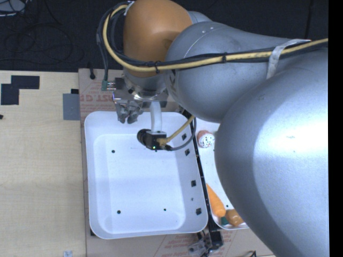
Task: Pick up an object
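White plastic makes up both shallow bins, which sit side by side on a sheet of brown cardboard (94,92) with red print, laid on the pale wooden worktop (37,175). The left bin (96,197) is in full view; its smooth floor shows a few small dark dots, and its rounded rim touches the neighbouring bin along a dark seam with small black clips.

The right bin (210,159) is largely covered by the bulky grey arm (268,143), so just a narrow strip of it shows near the seam. In that strip lie the things to be picked. A white ball with reddish speckles (206,140) is toward the far end. An orange carrot-shaped piece (215,199) lies along the near part, and a yellow-orange piece (234,217) sits just beside it at the near corner.

The gripper (128,113) hangs under the orange band (155,28), over the far rim of the left bin and well apart from the three things in the right one. From this slant I cannot tell whether its grasp is wide or narrow, and nothing can be made out in it. A small black part (149,138) on a pale stalk sits just beside it, above the left bin's floor. A yellow cable (134,66) loops around the wrist.

Dark grey squares (70,106) mark the worktop left of the cardboard.
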{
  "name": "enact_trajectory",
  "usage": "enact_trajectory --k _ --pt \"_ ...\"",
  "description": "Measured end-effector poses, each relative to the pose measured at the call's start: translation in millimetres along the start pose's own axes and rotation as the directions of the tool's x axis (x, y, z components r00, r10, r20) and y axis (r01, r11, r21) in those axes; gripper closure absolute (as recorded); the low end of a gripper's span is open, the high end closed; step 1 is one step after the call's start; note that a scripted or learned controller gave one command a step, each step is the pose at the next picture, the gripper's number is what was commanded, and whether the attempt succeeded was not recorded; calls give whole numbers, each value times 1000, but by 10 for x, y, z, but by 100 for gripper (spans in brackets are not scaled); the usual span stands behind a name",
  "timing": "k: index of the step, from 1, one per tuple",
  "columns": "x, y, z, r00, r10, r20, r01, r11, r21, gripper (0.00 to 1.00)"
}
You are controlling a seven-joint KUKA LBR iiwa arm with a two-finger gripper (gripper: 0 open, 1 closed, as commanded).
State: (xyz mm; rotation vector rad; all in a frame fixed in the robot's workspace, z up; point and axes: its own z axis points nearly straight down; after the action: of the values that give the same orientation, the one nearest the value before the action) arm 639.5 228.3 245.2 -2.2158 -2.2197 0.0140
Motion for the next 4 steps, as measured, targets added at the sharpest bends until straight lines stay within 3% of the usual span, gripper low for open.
enact_trajectory --k 1,2,3,4 --pt "155 45 -884 1000 -1 -5 1 1000 -16 100" --pt "140 3 1359 1000 2 5 -2 1000 11 100" --pt "148 48 1149 1000 3 0 -3 1000 -3 100" --pt "-680 70 299 1000 7 0 -7 1000 -16 100"
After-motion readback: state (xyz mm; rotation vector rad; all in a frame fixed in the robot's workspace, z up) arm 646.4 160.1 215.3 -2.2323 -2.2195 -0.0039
